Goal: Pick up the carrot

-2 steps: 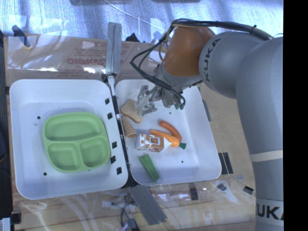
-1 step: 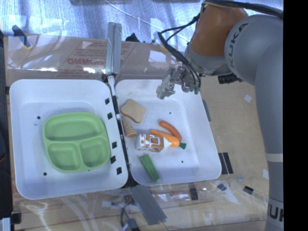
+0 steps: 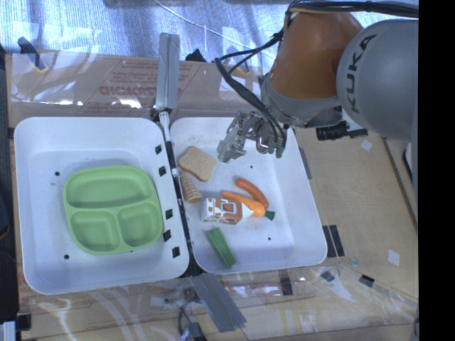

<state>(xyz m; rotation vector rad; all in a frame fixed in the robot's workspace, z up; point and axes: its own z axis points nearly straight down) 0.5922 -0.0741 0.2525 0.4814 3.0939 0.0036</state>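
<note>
Arm [image 3: 355, 55]: reaches in from right, over right bin [image 3: 302, 222]
Green tray [image 3: 110, 208]: in left bin [image 3: 35, 190]
Gripper [image 3: 245, 139]: above right bin's far side, fingers apart, nothing between
Carrot [image 3: 245, 202]: right bin's middle, touching juice carton [image 3: 222, 210]

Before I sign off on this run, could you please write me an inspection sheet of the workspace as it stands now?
Surface: two shallow white bins side by side, left bin and right bin, on a bench.
Job's things: carrot lies in the right bin, touching the small carton, apart from the gripper.
Clutter: bread slice, waffle cone, orange sausage and green pickle in the right bin; green divided plate in the left bin.
Grippers: gripper hovers over the right bin's upper part, holding nothing.
Cables: black cables loop along the arm above the wrist.
Surroundings: cardboard behind the bins.
</note>
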